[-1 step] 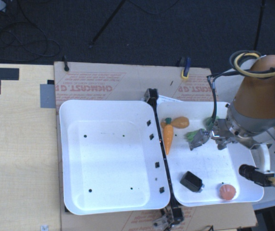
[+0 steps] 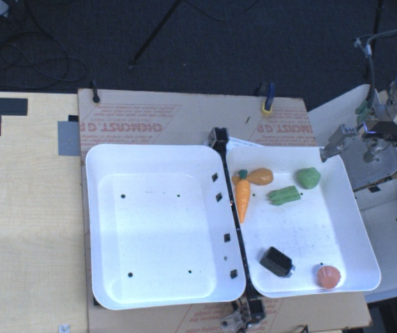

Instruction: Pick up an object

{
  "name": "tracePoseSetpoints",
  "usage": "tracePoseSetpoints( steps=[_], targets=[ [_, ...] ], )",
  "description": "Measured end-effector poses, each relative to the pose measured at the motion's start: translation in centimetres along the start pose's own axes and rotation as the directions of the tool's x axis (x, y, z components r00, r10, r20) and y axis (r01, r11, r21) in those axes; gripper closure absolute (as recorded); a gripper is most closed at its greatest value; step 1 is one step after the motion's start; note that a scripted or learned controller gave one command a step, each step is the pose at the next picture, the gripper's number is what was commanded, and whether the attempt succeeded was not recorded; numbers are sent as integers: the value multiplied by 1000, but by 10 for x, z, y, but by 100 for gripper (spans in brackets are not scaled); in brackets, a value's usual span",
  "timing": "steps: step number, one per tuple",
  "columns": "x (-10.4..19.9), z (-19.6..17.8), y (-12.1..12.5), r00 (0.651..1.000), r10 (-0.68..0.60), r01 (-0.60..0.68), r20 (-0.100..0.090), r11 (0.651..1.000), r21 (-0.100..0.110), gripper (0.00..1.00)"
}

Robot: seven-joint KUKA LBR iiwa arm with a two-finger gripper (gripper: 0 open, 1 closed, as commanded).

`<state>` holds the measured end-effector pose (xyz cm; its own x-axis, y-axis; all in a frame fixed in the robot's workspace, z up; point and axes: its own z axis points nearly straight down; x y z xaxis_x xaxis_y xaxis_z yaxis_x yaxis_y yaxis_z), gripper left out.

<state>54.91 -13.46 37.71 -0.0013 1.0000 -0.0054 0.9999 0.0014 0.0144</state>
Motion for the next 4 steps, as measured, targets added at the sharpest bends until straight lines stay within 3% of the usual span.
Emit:
tracePoseSetpoints(
  steps=[1, 2, 3, 4],
  targets=[
    [51, -124, -63, 1000, -3, 3, -5, 1000, 13, 0],
    [120, -163, -31, 1000, -3, 3, -5, 1000, 13, 0],
    [232, -144, -34, 1000, -9, 9, -6, 1000, 20, 0],
    [339, -163, -41, 1000, -8, 8, -6, 1000, 16, 0]
  ],
)
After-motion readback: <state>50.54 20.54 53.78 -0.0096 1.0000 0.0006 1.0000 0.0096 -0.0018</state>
